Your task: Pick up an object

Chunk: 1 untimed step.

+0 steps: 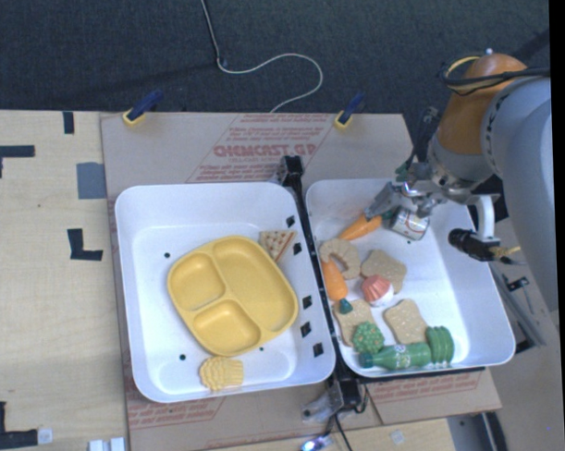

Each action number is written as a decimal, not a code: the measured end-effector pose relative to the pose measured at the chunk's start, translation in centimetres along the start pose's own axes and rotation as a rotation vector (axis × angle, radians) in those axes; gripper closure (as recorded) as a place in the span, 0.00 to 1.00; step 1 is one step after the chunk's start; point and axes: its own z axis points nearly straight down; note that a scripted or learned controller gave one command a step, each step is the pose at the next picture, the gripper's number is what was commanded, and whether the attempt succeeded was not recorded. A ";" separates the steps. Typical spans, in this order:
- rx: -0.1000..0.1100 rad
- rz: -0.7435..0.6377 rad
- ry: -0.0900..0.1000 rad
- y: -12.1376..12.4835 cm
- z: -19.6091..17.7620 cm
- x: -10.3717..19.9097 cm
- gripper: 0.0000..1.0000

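Nearest the camera, along the front of the right-hand shallow white bin [472, 352], lie a green toy bottle-shaped vegetable [407, 354] and a small green broccoli floret [366, 336], with a tan bread slice [404, 319] just behind them. Further in sit a red-and-white round toy [376, 288], a second bread-coloured piece [384, 265] and an orange carrot [333, 281] beside the divider. In the left white bin [137, 299] rest a yellow three-compartment plastic tray [231, 294], a yellow corn piece [221, 371] and a tan cracker [276, 241].

Towards the back of the right bin, the jaws [404, 211] of the grey arm hang low, just beside the thick end of an orange carrot-shaped toy [361, 228]. How wide they stand, and whether anything sits between them, I cannot tell.

That orange toy looks the likely target. To take it well, centre across its narrow width, straddle it squarely, descend close to the bin floor, then close and lift straight up, clear of the back wall.
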 end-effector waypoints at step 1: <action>0.001 -0.002 -0.003 0.0 -1.0 -0.1 1.00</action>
